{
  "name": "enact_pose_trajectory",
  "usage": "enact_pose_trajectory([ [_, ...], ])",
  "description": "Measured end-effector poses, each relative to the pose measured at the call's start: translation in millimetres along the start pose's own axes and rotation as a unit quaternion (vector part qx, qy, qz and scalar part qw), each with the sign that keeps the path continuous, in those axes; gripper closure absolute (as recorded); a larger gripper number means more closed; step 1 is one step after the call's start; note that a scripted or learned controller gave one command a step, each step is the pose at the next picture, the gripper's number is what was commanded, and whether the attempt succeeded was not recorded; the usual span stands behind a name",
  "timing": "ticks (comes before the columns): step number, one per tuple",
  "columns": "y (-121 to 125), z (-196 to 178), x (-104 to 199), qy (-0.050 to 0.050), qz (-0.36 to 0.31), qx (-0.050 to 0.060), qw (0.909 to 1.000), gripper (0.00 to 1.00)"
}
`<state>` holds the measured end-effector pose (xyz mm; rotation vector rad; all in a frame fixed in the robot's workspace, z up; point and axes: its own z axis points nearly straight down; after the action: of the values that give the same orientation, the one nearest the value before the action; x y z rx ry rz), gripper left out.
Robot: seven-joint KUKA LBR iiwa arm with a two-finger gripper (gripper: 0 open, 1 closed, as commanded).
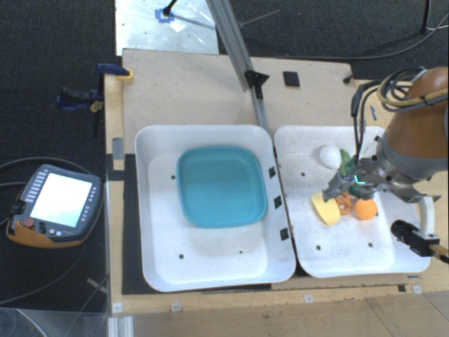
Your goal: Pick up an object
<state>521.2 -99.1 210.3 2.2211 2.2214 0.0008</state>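
The arm [414, 139] bends down into the right bin [309, 255]; the gripper [342, 190] hangs over small objects, grip state unclear.

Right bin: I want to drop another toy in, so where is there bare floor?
The right bin has bare floor along its near edge and near-left corner, below the yellow piece. The middle is crowded: white ball, orange ball and end effector cluster there.

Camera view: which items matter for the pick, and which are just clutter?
Job:
gripper
yellow piece
orange ball
white egg-shaped object
green item
right bin

Clutter:
teal tray
left bin
teach pendant
blue clamp
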Motion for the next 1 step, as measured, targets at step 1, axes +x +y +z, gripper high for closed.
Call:
enact_pose_trajectory([
  [1, 0.0, 0.0, 0.0, 0.000, 0.000, 0.000, 1.0000, 0.00],
])
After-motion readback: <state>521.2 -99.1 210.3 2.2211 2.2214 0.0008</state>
